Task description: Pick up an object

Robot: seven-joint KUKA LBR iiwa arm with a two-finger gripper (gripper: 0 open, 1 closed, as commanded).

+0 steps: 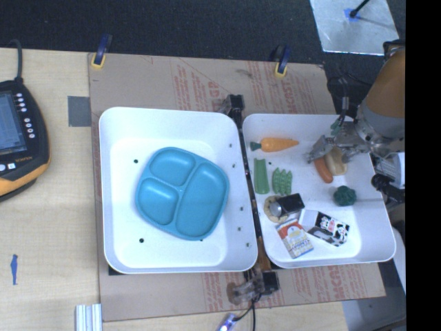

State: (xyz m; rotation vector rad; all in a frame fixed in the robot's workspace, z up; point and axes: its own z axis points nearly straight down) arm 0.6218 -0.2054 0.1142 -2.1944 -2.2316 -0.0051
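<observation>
The claw (332, 150) is hanging low over the right bin (372, 250), its metal fingers (318, 147) splayed out above a hot dog (329, 166); nothing is showing between them, and whether the tips are touching the hot dog cannot be told. The grey arm (387, 92) is reaching in from the bin's far right corner.

Within that bin, a carrot (278, 144) is lying left of the claw, near the far wall. A dark green ball (345, 196) is sitting just nearer than the hot dog, toward the bin's right wall. Two green vegetable pieces (273, 178) are lying side by side along the bin's left wall. Nearer still, a small round tin (275, 208) and a black block (292, 203) are touching each other, with a printed packet (295, 239) and a black-and-white card (331, 228) lying flat by the bin's near wall.

Left of the right bin, the left bin (117, 136) is holding a blue divided plate (182, 193). Both bins are resting on cardboard (172, 81) clamped to the tabletop (48, 240), and a black-and-orange pendant (17, 140) is lying far to the left.
</observation>
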